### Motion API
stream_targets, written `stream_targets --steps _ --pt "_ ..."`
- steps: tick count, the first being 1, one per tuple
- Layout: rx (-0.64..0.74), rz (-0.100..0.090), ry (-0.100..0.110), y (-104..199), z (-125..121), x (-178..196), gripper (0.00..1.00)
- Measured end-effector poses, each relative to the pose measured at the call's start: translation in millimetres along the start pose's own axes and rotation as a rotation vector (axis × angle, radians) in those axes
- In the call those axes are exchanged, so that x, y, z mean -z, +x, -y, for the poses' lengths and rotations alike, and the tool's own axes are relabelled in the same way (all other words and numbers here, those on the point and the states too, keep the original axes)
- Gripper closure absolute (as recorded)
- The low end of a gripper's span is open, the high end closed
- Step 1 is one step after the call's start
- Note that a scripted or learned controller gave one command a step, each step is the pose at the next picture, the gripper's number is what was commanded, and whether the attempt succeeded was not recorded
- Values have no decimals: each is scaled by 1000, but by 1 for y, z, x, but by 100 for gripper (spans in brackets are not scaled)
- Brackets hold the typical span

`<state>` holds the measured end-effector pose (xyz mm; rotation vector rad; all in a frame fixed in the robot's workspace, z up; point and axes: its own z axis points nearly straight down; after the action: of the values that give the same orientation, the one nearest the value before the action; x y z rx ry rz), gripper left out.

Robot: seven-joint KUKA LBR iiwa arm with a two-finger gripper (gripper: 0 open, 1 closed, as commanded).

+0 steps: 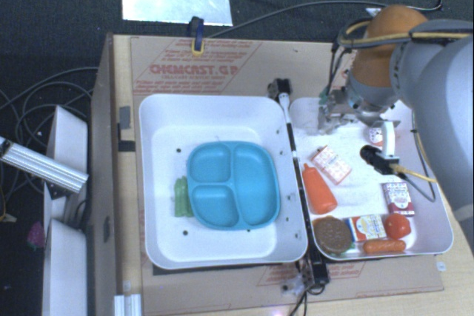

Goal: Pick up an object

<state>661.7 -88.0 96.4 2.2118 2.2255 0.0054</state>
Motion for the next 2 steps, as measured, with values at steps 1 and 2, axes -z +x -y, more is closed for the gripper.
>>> stream_targets --steps 1,2 --pt "-5 0 1 7 91 90 100" --pt "-5 -1 4 8 92 89 0"
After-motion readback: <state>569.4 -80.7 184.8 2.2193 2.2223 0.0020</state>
